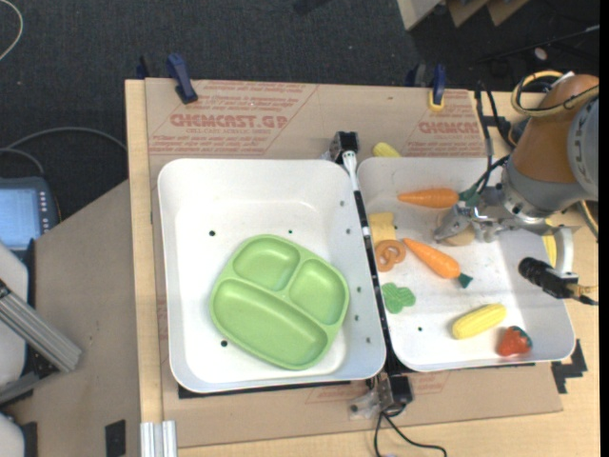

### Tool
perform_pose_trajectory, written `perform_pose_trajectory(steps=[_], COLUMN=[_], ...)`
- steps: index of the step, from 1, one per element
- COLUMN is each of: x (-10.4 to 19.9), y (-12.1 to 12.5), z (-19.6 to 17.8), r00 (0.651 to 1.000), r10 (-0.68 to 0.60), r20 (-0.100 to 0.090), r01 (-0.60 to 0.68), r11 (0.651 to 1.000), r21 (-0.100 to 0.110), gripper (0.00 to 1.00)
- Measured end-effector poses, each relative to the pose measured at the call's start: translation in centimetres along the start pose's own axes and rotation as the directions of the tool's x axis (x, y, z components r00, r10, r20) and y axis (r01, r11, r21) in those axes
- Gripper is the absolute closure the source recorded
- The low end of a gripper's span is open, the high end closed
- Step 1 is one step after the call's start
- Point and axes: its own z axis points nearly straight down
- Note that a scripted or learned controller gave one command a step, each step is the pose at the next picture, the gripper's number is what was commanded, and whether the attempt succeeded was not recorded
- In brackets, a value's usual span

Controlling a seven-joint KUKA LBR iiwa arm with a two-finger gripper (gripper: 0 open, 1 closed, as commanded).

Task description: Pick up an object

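Observation:
My gripper [460, 228] hangs low over the right bin [533, 355], in its upper middle, with the fingers spread open. A pale tan piece [461, 240] lies right under the fingertips, and nothing is lifted between them. An orange carrot [428, 198] lies just left of the gripper. A second carrot [433, 258] lies below and to the left. A yellow corn cob [478, 320] and a red strawberry [513, 342] rest near the bin's front edge.
The left bin [186, 217] holds a green divided plate [279, 300]. By the divider in the right bin lie a cheese wedge [382, 227], a brown ring [388, 254] and green broccoli [398, 299]. A yellow piece [386, 149] sits at the far rim.

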Motion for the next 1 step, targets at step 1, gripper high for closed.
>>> perform_pose_trajectory(steps=[1], x=[4.57], y=[6.17], z=[0.35], r00=[1.0], r10=[-0.011], r20=[0.001], r01=[0.011], r11=[1.0], r21=[0.001], gripper=[0.0])
